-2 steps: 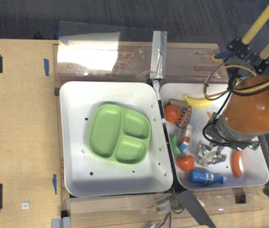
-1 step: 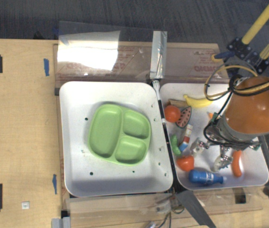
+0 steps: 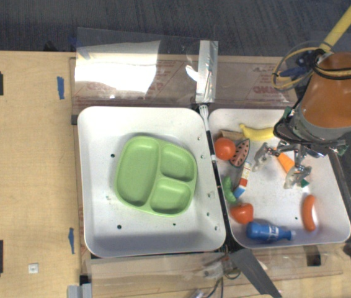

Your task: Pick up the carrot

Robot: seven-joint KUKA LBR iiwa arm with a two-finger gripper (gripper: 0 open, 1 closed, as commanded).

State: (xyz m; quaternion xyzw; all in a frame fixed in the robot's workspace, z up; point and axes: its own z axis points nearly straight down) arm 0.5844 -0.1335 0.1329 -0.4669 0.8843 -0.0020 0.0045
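Observation:
The carrot (image 3: 285, 162) is a small orange piece lying in the upper middle of the right bin (image 3: 337, 185). My gripper (image 3: 279, 165) hangs right over it, beneath the orange band of the arm. Its metal fingers (image 3: 262, 156) are spread wide and open, one on the carrot's left and the other at its lower right. The carrot lies between them on the bin floor, and I see a gap on the left side. The arm's body hides the bin's upper right corner.
The right bin also holds a yellow banana (image 3: 256, 131), a red tomato (image 3: 225, 148), a watermelon slice (image 3: 242, 153), a second red fruit (image 3: 242, 212), a blue bottle (image 3: 267, 231) and an orange sausage (image 3: 309, 213). A green divided plate (image 3: 157, 174) sits in the left bin (image 3: 95, 166).

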